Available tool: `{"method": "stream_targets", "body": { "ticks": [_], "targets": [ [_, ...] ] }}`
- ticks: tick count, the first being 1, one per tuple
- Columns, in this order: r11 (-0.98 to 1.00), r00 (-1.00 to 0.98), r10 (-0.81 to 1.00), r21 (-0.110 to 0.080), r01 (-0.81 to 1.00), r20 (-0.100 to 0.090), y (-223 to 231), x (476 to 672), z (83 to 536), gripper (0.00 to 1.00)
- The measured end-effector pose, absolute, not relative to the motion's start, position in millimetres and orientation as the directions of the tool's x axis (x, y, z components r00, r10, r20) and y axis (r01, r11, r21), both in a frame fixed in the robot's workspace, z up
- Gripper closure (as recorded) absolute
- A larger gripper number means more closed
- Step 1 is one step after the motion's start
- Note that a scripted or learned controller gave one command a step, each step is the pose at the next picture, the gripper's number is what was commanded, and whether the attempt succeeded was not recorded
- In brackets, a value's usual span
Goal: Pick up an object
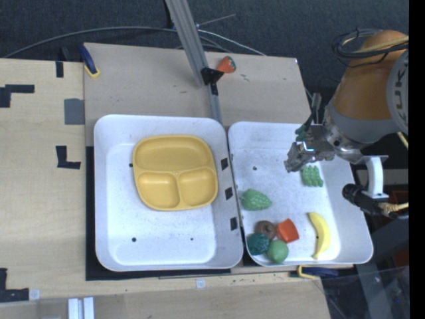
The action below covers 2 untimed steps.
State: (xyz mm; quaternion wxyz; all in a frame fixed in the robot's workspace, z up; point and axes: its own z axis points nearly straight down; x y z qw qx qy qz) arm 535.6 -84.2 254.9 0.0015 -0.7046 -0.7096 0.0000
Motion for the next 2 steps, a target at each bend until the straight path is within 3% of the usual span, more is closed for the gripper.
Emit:
{"method": "stream_targets", "body": {
  "ticks": [2],
  "targets": [
    [0.008, -0.008, 1.000, -0.002, 1.000, 0.002, 23.4, 527.0, 259.1, 1.00]
  ]
}}
